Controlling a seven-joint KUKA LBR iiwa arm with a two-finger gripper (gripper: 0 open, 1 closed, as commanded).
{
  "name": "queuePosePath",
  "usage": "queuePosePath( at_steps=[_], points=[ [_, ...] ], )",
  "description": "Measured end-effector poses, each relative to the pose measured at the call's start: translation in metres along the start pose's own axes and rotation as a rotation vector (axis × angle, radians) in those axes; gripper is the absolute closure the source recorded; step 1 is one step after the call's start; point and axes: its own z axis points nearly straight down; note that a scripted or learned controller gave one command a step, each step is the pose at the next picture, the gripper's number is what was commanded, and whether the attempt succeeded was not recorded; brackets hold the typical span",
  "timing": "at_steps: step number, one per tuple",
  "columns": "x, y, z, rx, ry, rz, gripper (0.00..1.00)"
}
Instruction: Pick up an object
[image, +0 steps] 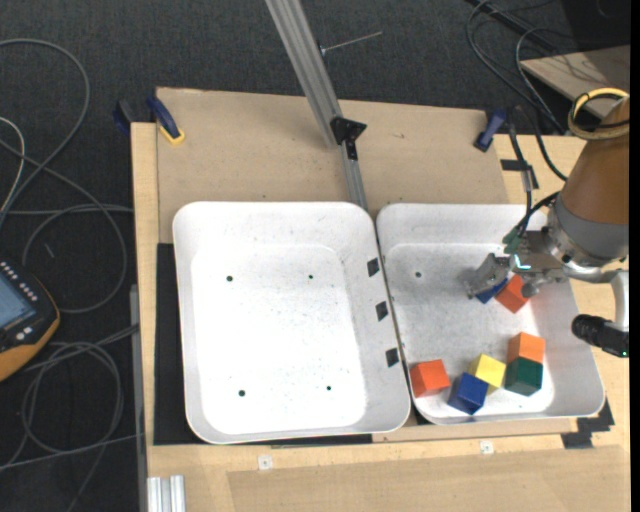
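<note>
Wooden bench (300, 150) is bearing two white bins; over the right bin (440, 240) the gripper (503, 283) is lifting an orange-red block (512, 295) pinched between its fingers. Next, probably raising it clear.

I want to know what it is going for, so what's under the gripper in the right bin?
Under the gripper in the right bin an orange-red block shows, with a bit of something blue beside it. The gripper covers their upper parts, so contact cannot be judged.
</note>
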Motion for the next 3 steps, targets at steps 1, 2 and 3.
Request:
queuePosePath(
  at_steps=[1,2,3],
  points=[
    [0.000,0.001,-0.002,-0.005,-0.001,0.000,0.00],
    [0.010,0.001,0.049,0.000,0.000,0.000,0.00],
    [0.011,0.000,0.102,0.001,0.000,0.000,0.00]
  ],
)
